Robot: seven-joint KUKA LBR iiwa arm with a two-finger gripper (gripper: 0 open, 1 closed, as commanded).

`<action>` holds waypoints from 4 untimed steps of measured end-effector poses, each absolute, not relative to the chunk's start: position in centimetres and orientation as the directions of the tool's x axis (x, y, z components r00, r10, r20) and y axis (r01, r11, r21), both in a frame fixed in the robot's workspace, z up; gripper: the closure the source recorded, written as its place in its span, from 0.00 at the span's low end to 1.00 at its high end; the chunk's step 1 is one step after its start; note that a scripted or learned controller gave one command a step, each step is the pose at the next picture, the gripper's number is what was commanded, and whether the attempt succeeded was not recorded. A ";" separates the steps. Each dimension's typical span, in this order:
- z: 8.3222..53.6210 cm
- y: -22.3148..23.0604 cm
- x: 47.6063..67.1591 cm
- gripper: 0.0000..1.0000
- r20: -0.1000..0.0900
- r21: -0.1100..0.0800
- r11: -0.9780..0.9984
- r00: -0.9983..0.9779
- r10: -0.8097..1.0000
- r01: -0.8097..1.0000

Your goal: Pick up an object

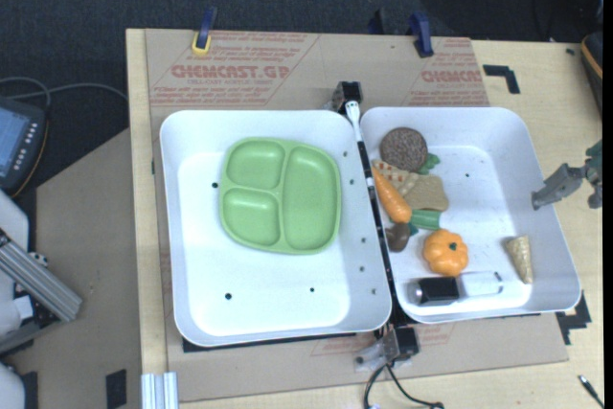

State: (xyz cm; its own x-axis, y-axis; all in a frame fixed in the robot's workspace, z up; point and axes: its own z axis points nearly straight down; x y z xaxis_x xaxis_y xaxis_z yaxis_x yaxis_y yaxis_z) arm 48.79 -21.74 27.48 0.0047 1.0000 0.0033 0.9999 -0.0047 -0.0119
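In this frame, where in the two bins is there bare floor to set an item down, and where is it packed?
Left bin: bare floor along the near and left sides of the green divided plate. Right bin: bare middle patch between the pumpkin and the cone. Crowded: its left side, from the brown disc and carrot to the black block.

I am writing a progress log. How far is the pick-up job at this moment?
Nothing looks done yet: the pumpkin, carrot and cone all lie in the right bin. The gripper sits at that bin's right edge with nothing seen between its jaws. Reaching, grasping and lifting all remain.
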 end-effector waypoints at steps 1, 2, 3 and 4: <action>28.1 -21.7 49.0 0.00 -0.001 0.000 0.000 0.000 1.000 1.000; 22.4 -21.3 49.9 0.00 0.003 -0.006 0.001 -0.001 1.000 1.000; 16.2 -20.5 49.9 0.00 0.004 -0.007 0.001 -0.001 1.000 1.000; 10.3 -20.4 49.4 0.00 -0.001 0.001 -0.001 0.001 1.000 1.000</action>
State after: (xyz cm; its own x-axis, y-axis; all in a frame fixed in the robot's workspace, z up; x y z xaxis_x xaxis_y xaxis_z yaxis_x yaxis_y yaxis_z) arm 49.37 -20.42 10.32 0.0006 1.0000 -0.0014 1.0000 -0.0006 0.0007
